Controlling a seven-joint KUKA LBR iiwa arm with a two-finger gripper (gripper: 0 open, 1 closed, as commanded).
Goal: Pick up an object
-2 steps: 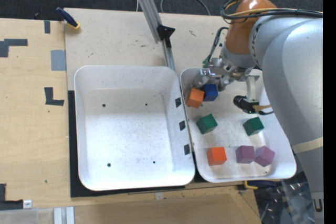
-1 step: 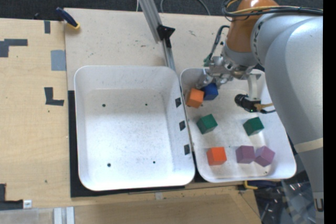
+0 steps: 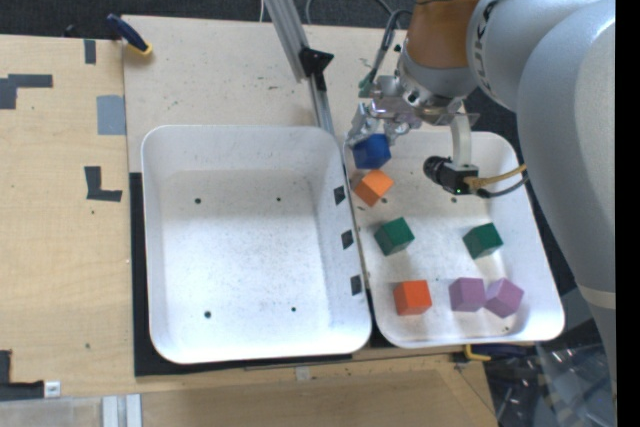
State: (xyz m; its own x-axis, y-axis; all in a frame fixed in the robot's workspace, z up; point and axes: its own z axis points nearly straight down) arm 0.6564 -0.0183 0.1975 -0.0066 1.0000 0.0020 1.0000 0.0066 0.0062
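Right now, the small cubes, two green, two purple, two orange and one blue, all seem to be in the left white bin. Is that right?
Not quite: the bin is wrong. The camera view shows the small cubes, including the blue cube beneath the pincer and the two purple cubes, in the right white bin, not the left white bin. The colours and counts are right.

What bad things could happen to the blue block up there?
1. The blue block hangs just under the hand, above the right bin. The grip looks shallow, so it might slip out.
2. If it falls, it could land on the orange block right below and knock it aside.
3. It is close to the wall between the bins, so a drop might bounce it into the left bin.
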